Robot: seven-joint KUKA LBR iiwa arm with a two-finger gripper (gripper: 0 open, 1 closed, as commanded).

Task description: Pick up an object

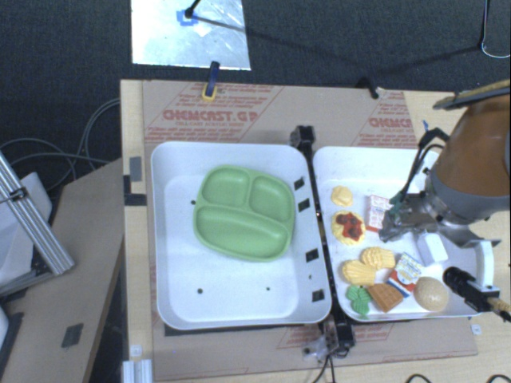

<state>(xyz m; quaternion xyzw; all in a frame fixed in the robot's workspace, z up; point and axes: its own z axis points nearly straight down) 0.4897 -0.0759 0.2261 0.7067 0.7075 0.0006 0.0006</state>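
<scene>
The arm reaches in from the right over the right-hand bin [399, 159], and its gripper [397, 224] hangs low over the toy food scattered there. From this slanted view the dark jaws merge with the wrist hardware, so whether they stand open or closed cannot be told, and nothing can be made out between them.

Taking the gripper as the landmark: a small red-and-white packet [376, 211] lies just beside it on the far-left side, touching or nearly under the tip. A red and yellow pizza-like piece [349, 227] sits to its left, and a small yellow item [342, 195] lies beyond that, toward the far rim. Toward the camera from the gripper lie a yellow corn-like piece [378, 257] and a second yellow piece [358, 273], then a brown waffle-like square [386, 297], a green leafy piece [358, 300], a small carton [407, 269] and a pale round bun-like object [431, 293].

The left-hand bin [176, 294] carries a green divided plate [243, 213], well apart from the gripper.

The likeliest target appears to be the packet, lying just left of the tip with its long axis running roughly away from the camera; a short shift leftward would probably centre the jaws over it.
</scene>
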